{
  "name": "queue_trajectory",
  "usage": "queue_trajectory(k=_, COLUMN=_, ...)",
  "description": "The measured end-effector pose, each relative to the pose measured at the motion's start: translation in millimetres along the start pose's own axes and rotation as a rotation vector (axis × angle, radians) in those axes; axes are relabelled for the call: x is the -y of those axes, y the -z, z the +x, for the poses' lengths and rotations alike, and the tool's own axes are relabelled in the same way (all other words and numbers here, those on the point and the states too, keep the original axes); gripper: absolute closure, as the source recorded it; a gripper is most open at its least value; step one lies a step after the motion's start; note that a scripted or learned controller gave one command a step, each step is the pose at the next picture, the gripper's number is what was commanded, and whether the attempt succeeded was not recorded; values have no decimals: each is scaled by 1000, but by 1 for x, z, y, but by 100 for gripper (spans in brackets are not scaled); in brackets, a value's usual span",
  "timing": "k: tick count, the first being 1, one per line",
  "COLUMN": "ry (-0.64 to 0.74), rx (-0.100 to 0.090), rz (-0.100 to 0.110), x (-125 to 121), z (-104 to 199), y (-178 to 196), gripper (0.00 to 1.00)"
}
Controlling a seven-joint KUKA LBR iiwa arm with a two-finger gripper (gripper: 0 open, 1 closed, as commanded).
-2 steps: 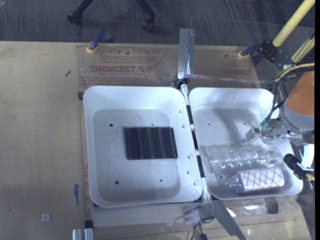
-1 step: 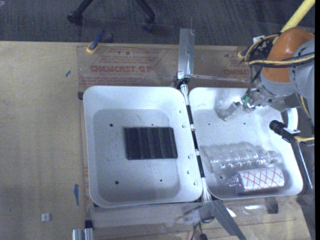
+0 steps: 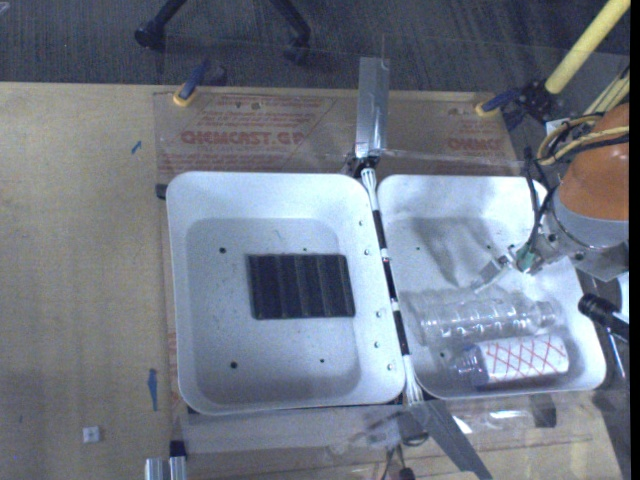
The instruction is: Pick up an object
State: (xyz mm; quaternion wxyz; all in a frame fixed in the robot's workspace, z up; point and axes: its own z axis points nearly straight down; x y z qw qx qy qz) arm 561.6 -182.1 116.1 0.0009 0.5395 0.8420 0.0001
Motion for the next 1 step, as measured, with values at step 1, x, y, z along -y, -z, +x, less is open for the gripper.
queue_trajectory(k=1, ry=104, rx=5, rz=-8, x=-76, z=42, y=-28, gripper=0)
